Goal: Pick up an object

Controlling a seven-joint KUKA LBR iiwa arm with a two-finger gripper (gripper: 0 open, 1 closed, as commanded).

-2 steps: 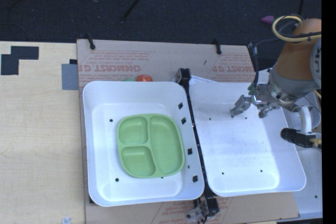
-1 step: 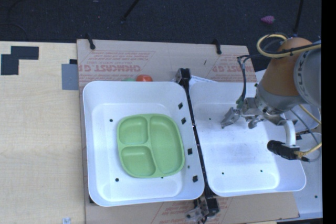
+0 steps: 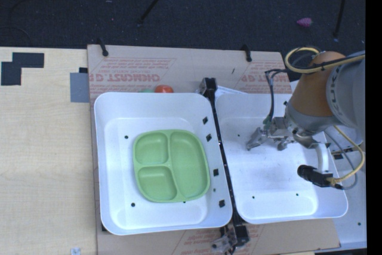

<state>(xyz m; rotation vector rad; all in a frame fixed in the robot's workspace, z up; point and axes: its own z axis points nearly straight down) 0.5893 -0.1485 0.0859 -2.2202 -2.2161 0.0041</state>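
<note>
- Camera view looks down at a slant on two shallow white bins set side by side, the left bin (image 3: 113, 212) and the right bin (image 3: 280, 206), split by a dark divider (image 3: 218, 152)
- The one loose thing in the bins is a green plate (image 3: 172, 165) with three compartments, lying flat and a little turned in the middle of the left bin
- The gripper (image 3: 256, 140) sits over the upper part of the right bin, well apart from the plate, pointing left toward the divider
- Its fingers look spread a little with nothing between them; the metal tips are small here, so this is a reading and not a certainty
- The grey arm (image 3: 349, 92) with its orange band (image 3: 313, 92) reaches in from the right, cables looping beside it
- Behind the left bin's far wall, small red and green objects (image 3: 158, 89) peek out on the cardboard; too hidden to name
- The plate looks like moulded plastic: probably light, stiff and smooth, so likely to slide or tip if nudged
- Lying flat, it offers little to pinch from above; the raised outer rim or one of the ridges between compartments seems the best place to close on, with one finger inside and one outside the lip
</note>
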